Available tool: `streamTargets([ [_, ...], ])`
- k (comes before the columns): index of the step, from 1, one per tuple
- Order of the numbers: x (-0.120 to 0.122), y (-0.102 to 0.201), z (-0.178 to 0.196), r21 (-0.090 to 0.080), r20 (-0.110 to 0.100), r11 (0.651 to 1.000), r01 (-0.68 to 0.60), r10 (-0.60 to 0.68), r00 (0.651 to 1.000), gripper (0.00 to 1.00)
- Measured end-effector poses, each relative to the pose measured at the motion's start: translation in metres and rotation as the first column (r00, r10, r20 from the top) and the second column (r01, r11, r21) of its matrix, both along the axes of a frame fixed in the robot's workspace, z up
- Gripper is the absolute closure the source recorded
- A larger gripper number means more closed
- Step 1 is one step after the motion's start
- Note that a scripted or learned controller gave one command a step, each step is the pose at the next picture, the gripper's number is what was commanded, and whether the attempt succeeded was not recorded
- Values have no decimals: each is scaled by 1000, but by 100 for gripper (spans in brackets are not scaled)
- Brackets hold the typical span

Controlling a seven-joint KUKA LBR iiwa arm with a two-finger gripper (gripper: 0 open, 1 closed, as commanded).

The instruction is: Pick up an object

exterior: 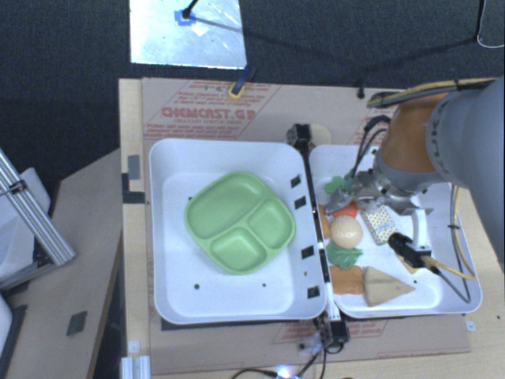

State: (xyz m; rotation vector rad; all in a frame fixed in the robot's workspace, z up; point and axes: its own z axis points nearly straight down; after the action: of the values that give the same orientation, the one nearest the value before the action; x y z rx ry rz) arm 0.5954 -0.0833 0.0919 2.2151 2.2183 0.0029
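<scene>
The right bin [454, 290] holds a heap of small objects. A cream egg-shaped ball [346, 231] lies at its left side, with a green leafy piece [345, 255] just below it. An orange slab [347, 279] and a tan wedge [385, 286] lie near the bin's front. A dotted packet [379, 222] sits to the right of the ball. My gripper [355, 199] is low over the upper left of the heap, right by a red-orange piece [344, 209] and a green piece [337, 185]. Nothing is visibly held.
The left bin [173, 290] holds a light green divided plate [239, 222]. A black clip strip [309, 212] runs along the wall between the bins. The grey arm [442, 140] covers the right bin's upper right, and a yellow cable [458, 251] loops over its right side.
</scene>
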Motion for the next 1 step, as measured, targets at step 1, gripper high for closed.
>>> streamTargets([
  [1,6,0,1,1,14,1000,0,0,1000,0],
])
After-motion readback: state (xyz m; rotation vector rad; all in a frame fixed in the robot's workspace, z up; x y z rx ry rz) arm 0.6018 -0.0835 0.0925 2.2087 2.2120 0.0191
